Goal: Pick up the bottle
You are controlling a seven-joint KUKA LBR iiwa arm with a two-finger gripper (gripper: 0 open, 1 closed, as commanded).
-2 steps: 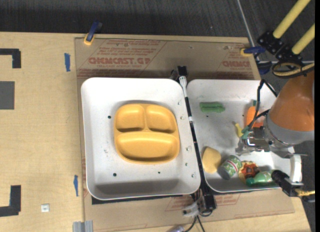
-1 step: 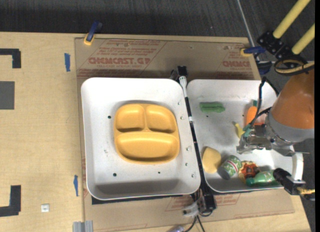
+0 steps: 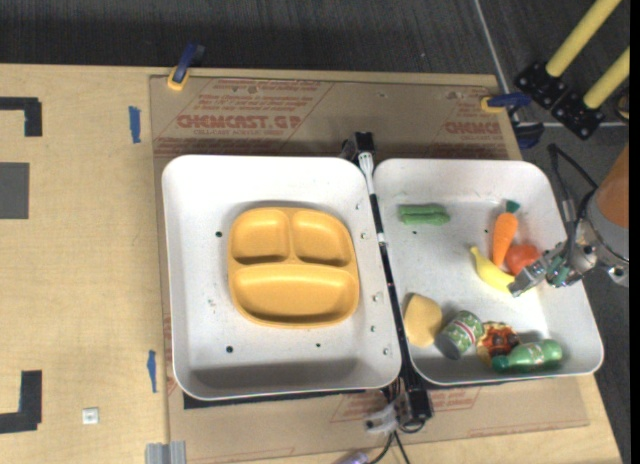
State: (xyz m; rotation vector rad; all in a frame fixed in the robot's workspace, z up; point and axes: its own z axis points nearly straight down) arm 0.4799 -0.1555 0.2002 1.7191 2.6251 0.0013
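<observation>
The right bin (image 3: 568,252) serves as the reference for all positions. The bottle (image 3: 530,356), green and lying on its side, rests in that bin's near right corner, close against the front wall. Immediately to its left lie a small red and yellow item (image 3: 498,336) and a tin can (image 3: 459,334) on its side, the three forming a tight row. A pale yellow rounded object (image 3: 422,319) lies left of the can.

The hand (image 3: 543,274) sits over the bin's right middle, just beside a red item (image 3: 520,255), a carrot (image 3: 504,234) and a banana (image 3: 489,270). It is well apart from the bottle. Whether it is apart or together I cannot tell; nothing is seen held in it.

Risks, as judged:
- The hand stands nearer the red item and carrot than the bottle; a descent here would likely take the wrong thing.
- The bottle lies near the front wall and corner, so one side of the hand may strike the wall.
- The neighbouring red and yellow item may be caught or pushed along.
- A rounded bottle on its side may roll or slip out under a closing grip.

The left bin (image 3: 190,252) carries a yellow divided tray (image 3: 293,262), clear of the work.
</observation>
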